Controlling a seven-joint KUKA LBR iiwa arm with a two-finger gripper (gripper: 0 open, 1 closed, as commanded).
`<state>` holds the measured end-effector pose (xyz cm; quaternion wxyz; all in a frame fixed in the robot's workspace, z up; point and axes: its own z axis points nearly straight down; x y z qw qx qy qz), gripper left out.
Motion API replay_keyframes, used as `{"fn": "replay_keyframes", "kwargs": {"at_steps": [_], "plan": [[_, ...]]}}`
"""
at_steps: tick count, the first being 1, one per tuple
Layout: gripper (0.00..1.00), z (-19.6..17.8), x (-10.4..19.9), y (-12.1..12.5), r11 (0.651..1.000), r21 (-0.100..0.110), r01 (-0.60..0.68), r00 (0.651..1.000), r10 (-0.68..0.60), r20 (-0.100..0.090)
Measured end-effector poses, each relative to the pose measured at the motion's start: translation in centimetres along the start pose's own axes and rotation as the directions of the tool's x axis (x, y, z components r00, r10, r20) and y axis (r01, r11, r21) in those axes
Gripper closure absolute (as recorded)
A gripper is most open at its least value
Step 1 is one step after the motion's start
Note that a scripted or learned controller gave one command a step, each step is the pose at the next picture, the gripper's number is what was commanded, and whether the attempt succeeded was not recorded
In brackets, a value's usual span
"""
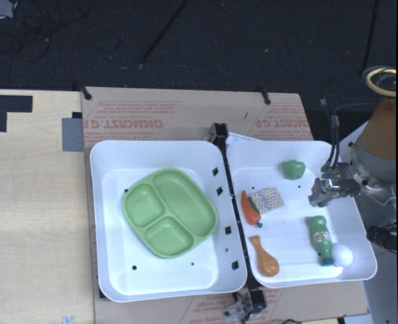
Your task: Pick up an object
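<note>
Hovering over the right bin [361,211], the claw [326,193] sits low; whether it's clenched or released, I cannot tell. Just below it lies the green bottle [319,235], white-capped: likely light, rigid, slick plastic, best pinched across its round body. Up-left rests a small green lump [293,169]; left, a speckled block [266,199].

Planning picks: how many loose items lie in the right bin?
6: green lump at back, patterned block and carrot centre-left, orange drumstick front, green bottle and white ball front-right.
</note>
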<state>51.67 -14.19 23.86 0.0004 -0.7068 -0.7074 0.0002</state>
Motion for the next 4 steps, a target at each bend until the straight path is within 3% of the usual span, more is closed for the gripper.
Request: {"fn": "replay_keyframes", "kwargs": {"at_steps": [3, 4], "plan": [[1.0, -0.5, 16.5, 5.0, 1.0, 0.001, 0.004, 1.0, -0.004, -0.002], [1.0, 1.3, 21.0, 7.2, 1.0, 0.003, 0.003, 1.0, -0.003, 0.0]]}}
